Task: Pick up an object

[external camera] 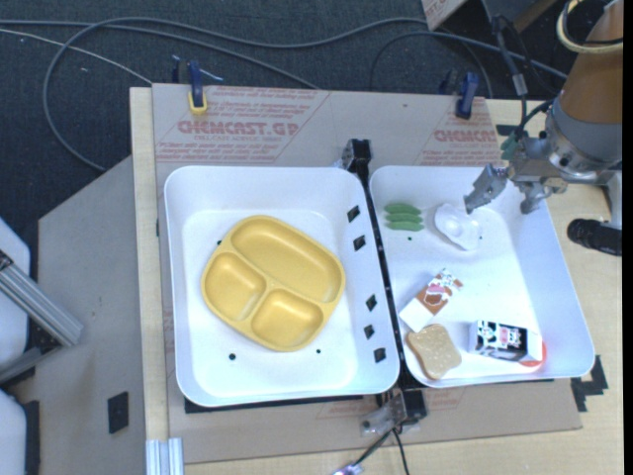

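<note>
My gripper (505,194) hangs over the back of the right bin (559,265), open, with nothing between its two fingers. Its left fingertip (483,190) is just above and right of a pale, clear-white object (457,228) on the bin floor. A green item (403,216) lies to the left of that object. Toward the front lie a small red and white packet (438,293), a slice of toast (433,351) and a black and white carton (504,339).
A yellow divided plate (274,282) sits in the left bin (183,265). A black divider strip (368,255) runs between the two bins. Blue clamps (197,85) hold the board at the back. Cables trail over the dark floor behind.
</note>
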`<state>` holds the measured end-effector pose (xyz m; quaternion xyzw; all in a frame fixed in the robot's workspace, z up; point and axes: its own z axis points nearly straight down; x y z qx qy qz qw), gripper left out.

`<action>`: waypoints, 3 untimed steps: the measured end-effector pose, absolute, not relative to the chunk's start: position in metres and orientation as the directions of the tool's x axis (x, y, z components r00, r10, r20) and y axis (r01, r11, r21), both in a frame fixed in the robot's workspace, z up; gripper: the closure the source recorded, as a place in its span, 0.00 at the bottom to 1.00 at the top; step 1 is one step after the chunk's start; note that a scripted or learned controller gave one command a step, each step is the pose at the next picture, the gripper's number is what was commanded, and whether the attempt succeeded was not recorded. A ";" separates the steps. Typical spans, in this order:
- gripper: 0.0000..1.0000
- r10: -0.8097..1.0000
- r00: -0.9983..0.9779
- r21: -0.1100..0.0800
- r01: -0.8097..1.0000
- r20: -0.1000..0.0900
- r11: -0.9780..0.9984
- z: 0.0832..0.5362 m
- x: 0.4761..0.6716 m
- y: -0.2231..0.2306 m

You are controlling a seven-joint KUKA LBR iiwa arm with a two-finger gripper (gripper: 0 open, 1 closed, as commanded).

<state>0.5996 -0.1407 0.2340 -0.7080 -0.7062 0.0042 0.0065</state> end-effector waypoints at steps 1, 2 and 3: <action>0.00 1.000 0.000 -0.001 1.000 0.001 0.000 0.242 0.602 -0.140; 0.00 1.000 -0.002 -0.006 1.000 0.002 0.002 0.193 0.606 -0.131; 0.00 1.000 0.000 -0.006 1.000 0.002 0.000 0.150 0.609 -0.131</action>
